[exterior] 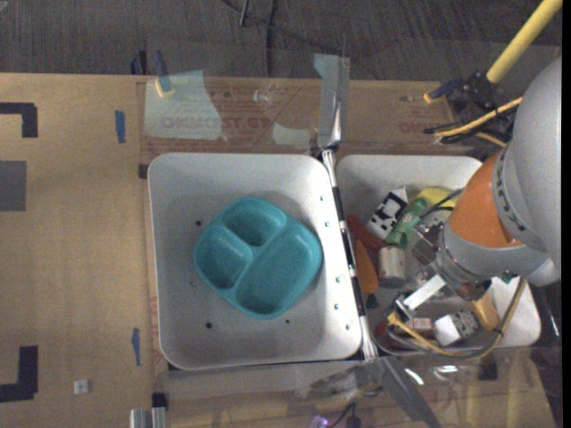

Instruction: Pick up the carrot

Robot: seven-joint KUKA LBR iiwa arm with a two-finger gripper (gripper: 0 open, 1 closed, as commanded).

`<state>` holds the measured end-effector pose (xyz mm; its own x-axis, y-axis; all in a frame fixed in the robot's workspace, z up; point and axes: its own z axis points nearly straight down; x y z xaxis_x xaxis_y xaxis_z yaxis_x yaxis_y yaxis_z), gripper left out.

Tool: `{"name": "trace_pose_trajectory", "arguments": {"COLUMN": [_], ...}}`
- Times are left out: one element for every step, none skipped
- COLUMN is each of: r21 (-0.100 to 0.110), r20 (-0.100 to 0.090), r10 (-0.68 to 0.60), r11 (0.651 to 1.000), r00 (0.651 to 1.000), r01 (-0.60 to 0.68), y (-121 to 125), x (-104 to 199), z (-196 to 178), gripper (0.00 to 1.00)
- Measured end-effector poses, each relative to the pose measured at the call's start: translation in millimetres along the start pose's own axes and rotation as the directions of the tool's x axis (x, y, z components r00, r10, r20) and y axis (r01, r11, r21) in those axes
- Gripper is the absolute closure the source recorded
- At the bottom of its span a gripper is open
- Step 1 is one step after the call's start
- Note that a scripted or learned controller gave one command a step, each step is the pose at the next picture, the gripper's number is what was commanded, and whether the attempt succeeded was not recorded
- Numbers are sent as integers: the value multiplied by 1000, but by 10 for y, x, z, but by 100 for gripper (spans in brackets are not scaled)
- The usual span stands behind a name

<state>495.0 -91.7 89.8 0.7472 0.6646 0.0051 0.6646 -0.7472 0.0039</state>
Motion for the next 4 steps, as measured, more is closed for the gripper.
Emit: {"name": "trace_pose_trajectory", "arguments": {"r21": [1,-4,4,-2], "r20": [-2,-9,10,-6], "r10": [152,476,501,496], "r11": [988,880,865,868], "r00": [988,880,865,868], "r01": [-152,-476,-501,-496], "y": [55,19,726,511], "x": [29,-21,-374,-599], "z": [1,-7,-95,-5], "gripper": [100,100,100,100]}}
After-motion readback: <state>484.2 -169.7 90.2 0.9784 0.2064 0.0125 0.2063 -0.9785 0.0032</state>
